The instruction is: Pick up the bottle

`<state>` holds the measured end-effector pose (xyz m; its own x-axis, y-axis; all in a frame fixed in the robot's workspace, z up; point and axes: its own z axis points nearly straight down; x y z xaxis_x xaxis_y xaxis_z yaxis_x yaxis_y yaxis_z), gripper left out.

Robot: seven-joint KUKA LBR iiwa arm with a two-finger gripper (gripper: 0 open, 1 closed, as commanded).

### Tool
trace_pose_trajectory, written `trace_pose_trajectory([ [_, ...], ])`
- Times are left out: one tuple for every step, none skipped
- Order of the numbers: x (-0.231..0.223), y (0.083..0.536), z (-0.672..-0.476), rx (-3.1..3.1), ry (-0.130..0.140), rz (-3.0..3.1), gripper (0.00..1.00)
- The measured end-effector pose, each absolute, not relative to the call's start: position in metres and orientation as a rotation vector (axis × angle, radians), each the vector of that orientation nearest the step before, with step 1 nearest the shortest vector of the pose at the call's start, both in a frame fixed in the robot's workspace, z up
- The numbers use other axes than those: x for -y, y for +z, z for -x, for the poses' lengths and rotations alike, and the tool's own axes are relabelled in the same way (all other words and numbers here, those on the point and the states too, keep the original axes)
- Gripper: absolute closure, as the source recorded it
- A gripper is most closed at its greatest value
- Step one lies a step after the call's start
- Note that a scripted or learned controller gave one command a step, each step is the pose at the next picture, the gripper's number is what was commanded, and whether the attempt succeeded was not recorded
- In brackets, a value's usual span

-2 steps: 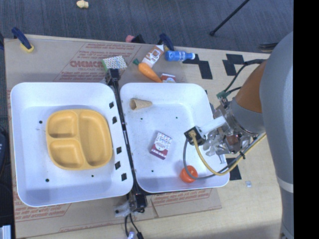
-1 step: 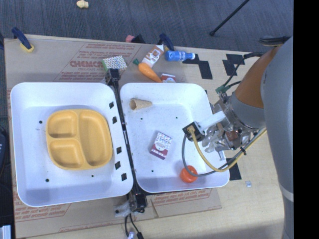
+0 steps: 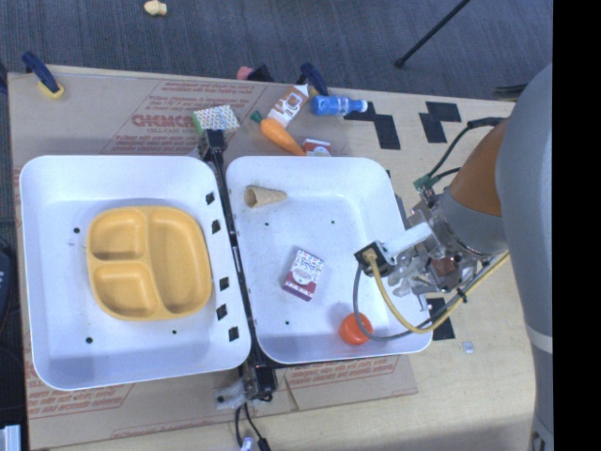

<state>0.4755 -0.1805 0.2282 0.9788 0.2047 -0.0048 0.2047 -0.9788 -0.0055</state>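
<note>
Two bottles lie on the cardboard behind the right bin: a small white bottle with an orange label (image 3: pixel 287 105) and a blue bottle (image 3: pixel 335 106) just to its right. My gripper (image 3: pixel 416 272) hangs over the right rim of the right bin (image 3: pixel 399 205), well in front of both bottles and apart from them. A yellow cable loops below it. Nothing shows in its grasp.
In the right bin lie a waffle cone (image 3: pixel 265 195), a red-and-white carton (image 3: pixel 303 274) and an orange ball (image 3: pixel 355 328). The left bin (image 3: pixel 38 252) holds a yellow divided plate (image 3: pixel 148 261). A carrot (image 3: pixel 281 136), a small red box (image 3: pixel 317 146) and a green patterned packet (image 3: pixel 215 118) lie near the bottles.
</note>
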Motion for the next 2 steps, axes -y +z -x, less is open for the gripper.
trace_pose_trajectory([
  [0.089, 0.215, -0.476, 0.504, 0.009, 3.096, 1.00],
  [0.129, 0.149, -0.475, 0.356, 0.010, 3.116, 1.00],
])
